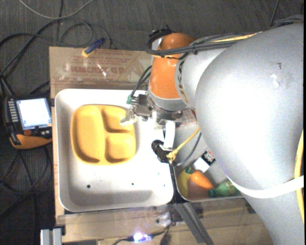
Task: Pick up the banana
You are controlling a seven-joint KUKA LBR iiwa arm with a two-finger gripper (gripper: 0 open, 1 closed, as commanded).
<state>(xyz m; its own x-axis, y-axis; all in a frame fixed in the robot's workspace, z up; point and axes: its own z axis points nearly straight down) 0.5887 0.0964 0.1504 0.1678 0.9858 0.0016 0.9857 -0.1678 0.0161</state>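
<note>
hovering over the seam between the two bins, my pincer (135, 108) sits at the right rim of the left bin (66, 188), beside a yellow divided tray (104, 134); whether it is clenched or released i cannot tell. no banana is clear to me; an orange carrot-like thing (200, 180) lies in the right bin (181, 190), mostly under my arm. i judge i am searching, and next need a clear sight. dark carpet and cables surround the counter (92, 68).

- Two bins side by side: left bin (66, 188), right bin (181, 188)
- Compartment tray (99, 137) lies in the left bin, toward its upper left
- Carrot (200, 179) lies in the right bin, near its lower edge
- Arm (245, 101) overhangs the right bin
- Handheld screen unit (30, 114) lies left of the bench
</note>
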